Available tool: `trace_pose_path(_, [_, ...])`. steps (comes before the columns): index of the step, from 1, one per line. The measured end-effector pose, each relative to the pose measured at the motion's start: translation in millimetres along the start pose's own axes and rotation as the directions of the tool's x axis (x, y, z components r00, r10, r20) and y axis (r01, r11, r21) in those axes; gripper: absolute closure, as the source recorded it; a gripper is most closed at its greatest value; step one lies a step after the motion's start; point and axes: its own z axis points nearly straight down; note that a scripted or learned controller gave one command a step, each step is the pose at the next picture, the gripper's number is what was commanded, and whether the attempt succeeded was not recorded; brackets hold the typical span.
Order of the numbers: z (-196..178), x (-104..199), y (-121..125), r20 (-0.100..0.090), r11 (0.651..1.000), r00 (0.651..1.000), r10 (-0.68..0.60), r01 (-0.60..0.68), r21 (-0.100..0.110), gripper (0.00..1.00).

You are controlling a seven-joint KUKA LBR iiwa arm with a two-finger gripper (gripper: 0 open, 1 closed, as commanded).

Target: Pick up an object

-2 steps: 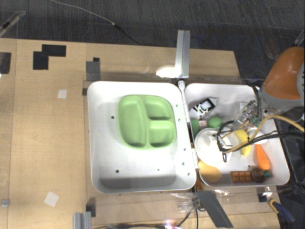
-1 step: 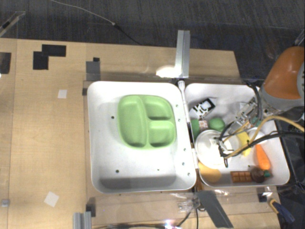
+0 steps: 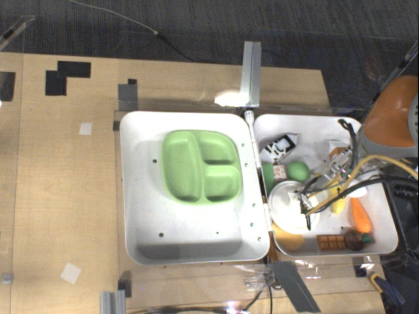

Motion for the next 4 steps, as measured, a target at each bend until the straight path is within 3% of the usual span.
trace_pose_path(1, [0, 27, -1, 0.001, 0.995, 0.995, 0.102, -0.102, 0.003, 0.0])
trace_pose_path(2, [-15, 23, 3, 0.016, 0.995, 0.995, 0.096, -0.096, -0.007, 1.0])
trace_pose_path(3, [-17, -30, 71, -0.005, 0.876, 0.876, 0.482, -0.482, 0.014, 1.0])
trace_pose_path(4, [-3, -54, 79, 0.002, 0.972, 0.972, -0.235, 0.235, 0.004, 1.0])
